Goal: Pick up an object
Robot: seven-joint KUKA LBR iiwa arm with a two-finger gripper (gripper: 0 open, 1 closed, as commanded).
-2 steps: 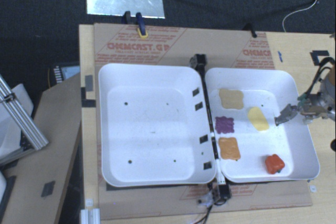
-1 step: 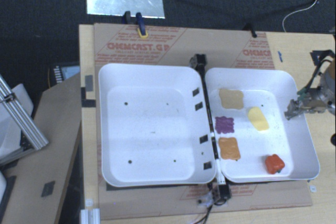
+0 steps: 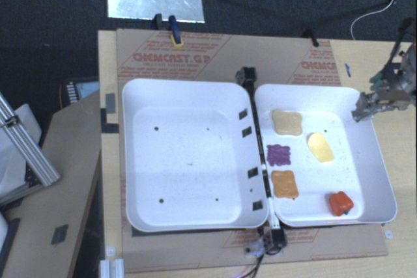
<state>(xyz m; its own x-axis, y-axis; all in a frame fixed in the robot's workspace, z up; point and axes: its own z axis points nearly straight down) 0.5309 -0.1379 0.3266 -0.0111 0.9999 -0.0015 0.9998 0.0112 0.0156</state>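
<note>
Dark carpet frames a cardboard-topped surface (image 3: 215, 52) bearing two white bins. Five small objects lie in the right bin (image 3: 371, 159); the yellow piece (image 3: 320, 147) sits nearest the gripper (image 3: 362, 111), poised over the rim at two o'clock, its spread impossible to tell. A centred, vertical descent looks wisest.

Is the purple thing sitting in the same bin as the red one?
Yes, the purple piece and the red piece both lie in the right-hand bin, with the purple one nearer the divider.
</note>
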